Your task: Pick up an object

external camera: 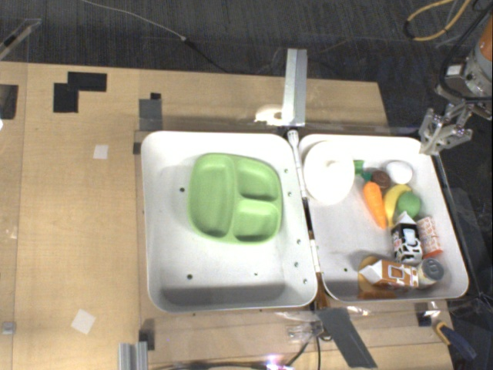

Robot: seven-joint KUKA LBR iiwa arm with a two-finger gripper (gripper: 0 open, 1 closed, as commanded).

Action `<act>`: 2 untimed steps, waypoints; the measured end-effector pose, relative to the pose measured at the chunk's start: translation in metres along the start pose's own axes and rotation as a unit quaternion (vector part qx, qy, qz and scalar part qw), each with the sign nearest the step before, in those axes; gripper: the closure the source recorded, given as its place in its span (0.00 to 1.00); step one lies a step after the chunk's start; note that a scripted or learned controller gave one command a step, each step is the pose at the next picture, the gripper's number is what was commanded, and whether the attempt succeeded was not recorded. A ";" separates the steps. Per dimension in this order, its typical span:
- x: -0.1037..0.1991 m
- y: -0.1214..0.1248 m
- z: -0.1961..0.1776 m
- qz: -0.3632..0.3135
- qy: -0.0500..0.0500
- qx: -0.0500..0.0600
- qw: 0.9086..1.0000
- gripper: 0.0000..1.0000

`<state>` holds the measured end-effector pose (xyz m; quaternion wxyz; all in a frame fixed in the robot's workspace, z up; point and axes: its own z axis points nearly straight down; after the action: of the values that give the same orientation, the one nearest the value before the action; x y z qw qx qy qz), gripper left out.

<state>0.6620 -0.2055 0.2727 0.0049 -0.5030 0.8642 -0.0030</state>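
Wooden bench top (69,230) with dark floor behind it; yellow cable (447,10) coiled on the floor top right. From my seat I see two shallow white bins side by side, split by a metal divider post (295,87).

Left white bin (166,268) holds a green plastic compartment tray (234,196), upside unclear, roughly centred, sitting a bit tilted.

Right white bin (339,245) has all the candidates: round white plate or lid (329,178) at the upper left corner, orange carrot (374,203) just beside it, brown round item (380,179) above the carrot, white egg-shaped piece (399,172), yellow banana (394,198) touching a green round fruit (410,204). Below those: black-and-white carton (407,242), small red-and-white can (429,236) beside it, brown flat box (389,275) along the bottom edge, grey cap-like thing (432,269) near the lower right corner.

Two-finger gripper (441,135) hangs over the right bin's upper right corner, outside the pile, well apart from every object. Fingers appear splayed apart, nothing between them.
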 end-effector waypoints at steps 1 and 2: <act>-0.048 0.019 -0.013 0.011 -0.001 0.000 1.000 1.00; -0.021 0.020 0.018 -0.218 0.000 -0.002 0.976 1.00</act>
<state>0.6552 -0.1768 0.2541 0.0033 -0.6797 0.7335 -0.0019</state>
